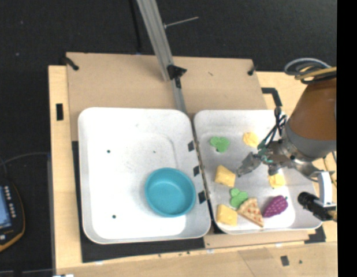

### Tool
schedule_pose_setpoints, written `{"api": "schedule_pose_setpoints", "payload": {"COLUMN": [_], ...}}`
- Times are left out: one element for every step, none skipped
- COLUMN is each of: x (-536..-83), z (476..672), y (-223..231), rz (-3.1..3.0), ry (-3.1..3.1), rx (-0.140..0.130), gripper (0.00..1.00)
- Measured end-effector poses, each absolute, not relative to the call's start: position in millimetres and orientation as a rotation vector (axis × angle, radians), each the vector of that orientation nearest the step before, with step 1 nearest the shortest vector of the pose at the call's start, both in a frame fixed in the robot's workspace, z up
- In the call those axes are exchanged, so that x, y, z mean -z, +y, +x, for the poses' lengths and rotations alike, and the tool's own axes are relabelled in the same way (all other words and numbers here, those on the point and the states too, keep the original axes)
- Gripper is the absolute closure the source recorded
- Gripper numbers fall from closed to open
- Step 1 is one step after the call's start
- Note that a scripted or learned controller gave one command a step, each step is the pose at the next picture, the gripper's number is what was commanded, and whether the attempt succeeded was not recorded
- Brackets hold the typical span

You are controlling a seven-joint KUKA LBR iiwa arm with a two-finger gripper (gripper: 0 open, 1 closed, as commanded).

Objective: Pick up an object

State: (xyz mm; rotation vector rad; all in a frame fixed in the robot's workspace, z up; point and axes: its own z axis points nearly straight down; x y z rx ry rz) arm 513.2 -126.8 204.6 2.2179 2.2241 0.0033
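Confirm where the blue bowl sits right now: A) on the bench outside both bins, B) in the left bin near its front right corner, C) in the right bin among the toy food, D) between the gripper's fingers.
B: the blue bowl rests on the floor of the left bin, near its front right corner, well apart from the gripper over the right bin.

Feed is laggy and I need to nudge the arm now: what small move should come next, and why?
Probably lower the hand a little down-left toward the yellow cheese-like block in the right white bin. The hand sits in the middle of that bin with nothing visibly held, and this block looks nearest with some bare floor around it. The blue bowl lies in the other bin.
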Motion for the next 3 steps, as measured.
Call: {"api": "schedule_pose_setpoints", "payload": {"x": [-204.6, -156.2, -103.3], "z": [513.2, 505.9, 505.2], "y": [-127.1, -121.7, -122.8], "rz": [2.22, 2.224, 2.223], "ry": [2.221, 2.221, 2.222], "rx": [-0.003, 0.005, 0.005], "gripper": [0.0, 0.0, 0.0]}}
